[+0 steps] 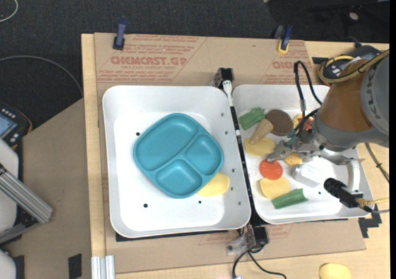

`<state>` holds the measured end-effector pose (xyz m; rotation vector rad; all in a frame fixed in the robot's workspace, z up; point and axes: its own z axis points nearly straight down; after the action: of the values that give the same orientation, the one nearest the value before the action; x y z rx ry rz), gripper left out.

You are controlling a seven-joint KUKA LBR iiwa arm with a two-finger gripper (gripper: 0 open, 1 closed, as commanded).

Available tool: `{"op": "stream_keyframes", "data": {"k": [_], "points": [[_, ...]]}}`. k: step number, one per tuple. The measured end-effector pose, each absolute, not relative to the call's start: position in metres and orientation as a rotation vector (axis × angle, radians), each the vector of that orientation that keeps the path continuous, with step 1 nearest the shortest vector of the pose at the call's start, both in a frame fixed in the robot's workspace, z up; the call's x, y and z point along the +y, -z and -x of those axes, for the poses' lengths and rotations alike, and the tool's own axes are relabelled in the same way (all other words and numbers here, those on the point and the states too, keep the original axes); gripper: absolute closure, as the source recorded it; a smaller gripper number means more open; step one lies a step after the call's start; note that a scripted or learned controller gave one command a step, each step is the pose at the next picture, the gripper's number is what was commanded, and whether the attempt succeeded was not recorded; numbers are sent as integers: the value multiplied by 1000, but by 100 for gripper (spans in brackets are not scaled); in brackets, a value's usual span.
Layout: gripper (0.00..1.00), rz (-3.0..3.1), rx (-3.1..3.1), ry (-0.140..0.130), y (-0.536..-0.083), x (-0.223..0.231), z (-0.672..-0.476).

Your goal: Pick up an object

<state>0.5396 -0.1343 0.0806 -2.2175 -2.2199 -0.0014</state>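
The hand (288, 148) hangs low in the right bin (346, 210) above the tomato (270, 169); its state I cannot tell; a blue plate (176, 154) fills the left bin (124, 191)

**What the camera cannot make out**

The arm (356, 111) runs off the right edge, so its upper links are cut away. Its wrist covers the right bin's (260, 92) far right corner and whatever lies under it. The gripper (291, 146) sits low among the toy foods; its tips are lost in the clutter, too small to read. A yellow piece (215, 186) in the left bin is partly tucked under the blue divided plate (178, 154). At the bottom edge, a yellow object (334, 271) on the surface is cropped. Grey framing (18, 200) at the left edge is cut off too.
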Motion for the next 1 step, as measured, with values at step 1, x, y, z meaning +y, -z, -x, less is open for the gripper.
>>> {"op": "stream_keyframes", "data": {"k": [1], "points": [[100,2226,-2225,6,-97,-137,-541]]}}
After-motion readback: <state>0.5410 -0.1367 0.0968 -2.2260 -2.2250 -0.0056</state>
